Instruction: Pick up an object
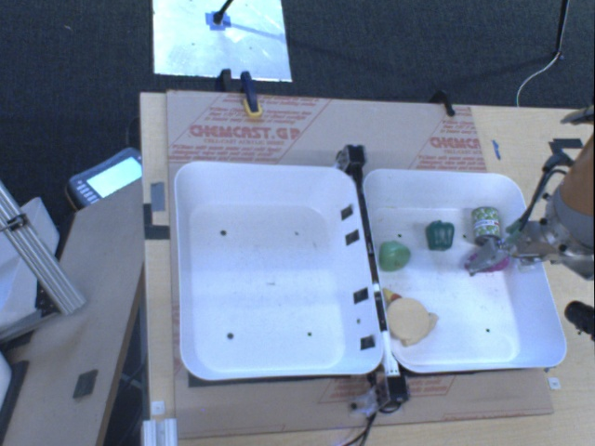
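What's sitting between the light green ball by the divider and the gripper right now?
In the camera view, the dark green pepper sits between the light green ball and the gripper, slightly above the direct line. Otherwise it is bare white bin floor.

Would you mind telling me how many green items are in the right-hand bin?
3: a light green ball near the divider, a dark green pepper mid-bin, and a green-labelled can beside the gripper, which may hide more.
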`<action>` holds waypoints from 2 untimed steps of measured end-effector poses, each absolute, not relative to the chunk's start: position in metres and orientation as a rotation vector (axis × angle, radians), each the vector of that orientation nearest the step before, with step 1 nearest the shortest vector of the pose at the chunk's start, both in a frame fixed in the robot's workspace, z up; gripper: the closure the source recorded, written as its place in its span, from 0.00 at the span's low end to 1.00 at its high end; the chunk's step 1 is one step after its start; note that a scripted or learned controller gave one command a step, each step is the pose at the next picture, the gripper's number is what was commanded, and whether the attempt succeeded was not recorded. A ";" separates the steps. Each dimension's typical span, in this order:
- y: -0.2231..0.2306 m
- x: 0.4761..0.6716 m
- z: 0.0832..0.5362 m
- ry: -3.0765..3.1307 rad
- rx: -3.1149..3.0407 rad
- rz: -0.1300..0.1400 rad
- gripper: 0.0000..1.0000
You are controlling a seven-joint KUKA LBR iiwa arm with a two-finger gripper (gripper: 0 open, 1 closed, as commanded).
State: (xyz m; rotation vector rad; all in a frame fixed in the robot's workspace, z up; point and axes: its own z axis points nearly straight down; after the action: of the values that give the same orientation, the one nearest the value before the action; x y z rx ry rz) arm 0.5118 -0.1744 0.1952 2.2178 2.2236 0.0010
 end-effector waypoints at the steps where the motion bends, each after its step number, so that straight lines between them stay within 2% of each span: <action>1: -0.145 0.489 0.380 2.216 2.200 0.019 0.00; 2: -0.080 0.489 0.524 2.223 2.197 0.023 0.00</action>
State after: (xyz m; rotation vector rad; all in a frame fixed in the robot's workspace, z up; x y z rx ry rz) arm 0.4890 -0.0798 0.5238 2.1967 2.2229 0.0231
